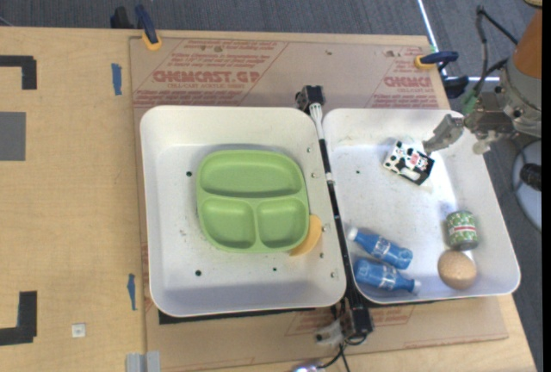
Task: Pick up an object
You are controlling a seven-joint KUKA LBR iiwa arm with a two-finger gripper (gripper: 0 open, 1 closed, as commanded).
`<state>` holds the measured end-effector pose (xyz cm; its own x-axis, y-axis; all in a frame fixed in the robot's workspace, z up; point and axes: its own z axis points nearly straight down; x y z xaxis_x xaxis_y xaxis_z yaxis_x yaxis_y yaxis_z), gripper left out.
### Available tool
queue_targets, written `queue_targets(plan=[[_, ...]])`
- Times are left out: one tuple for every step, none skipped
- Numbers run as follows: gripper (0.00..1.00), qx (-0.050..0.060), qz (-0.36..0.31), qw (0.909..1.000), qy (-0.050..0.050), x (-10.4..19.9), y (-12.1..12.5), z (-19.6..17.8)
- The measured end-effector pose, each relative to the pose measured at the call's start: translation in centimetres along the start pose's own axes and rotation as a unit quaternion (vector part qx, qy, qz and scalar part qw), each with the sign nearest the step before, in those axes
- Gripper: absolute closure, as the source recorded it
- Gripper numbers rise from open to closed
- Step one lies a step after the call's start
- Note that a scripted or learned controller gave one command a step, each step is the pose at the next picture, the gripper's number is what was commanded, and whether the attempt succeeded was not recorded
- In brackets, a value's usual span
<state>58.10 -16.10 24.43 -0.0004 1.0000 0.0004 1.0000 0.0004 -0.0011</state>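
camera view: the gripper (449,131) hangs over the upper right part of the right bin (486,189), coming in from the right edge. it sits just beside the black-and-white cow-patterned toy (408,161), up and to its right, and i see nothing between its tips. whether it is spread or pressed together i cannot tell; the metal parts blur into one pale shape at this slant.

the cow-patterned toy looks like the likeliest thing to pick, lying tilted on the bin floor near the top, well apart from the rest. lower in the same bin lie two blue bottles (384,262) side by side, a green-labelled can (462,228), and just below it a tan egg-shaped ball (457,269) near the lower right corner.

what could go wrong, as i judge it: the toy is small and skewed, so a descent that lands off its middle would likely nudge it aside or close on air. it also lies fairly near the bin's upper wall, and a push toward that wall could wedge it where a grip is awkward. the round things below would roll if brushed.

around it: the left bin (164,189) holds a green divided plate (250,198) with a yellow-orange piece (306,237) at its lower right edge. both bins rest on cardboard on the worktop (60,189). nothing seems to block the way down to the toy.
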Motion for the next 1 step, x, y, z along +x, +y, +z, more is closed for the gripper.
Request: queue_targets(plan=[[0.0,0.0,-0.021,0.9998,0.0,2.14,3.04,10.98]])
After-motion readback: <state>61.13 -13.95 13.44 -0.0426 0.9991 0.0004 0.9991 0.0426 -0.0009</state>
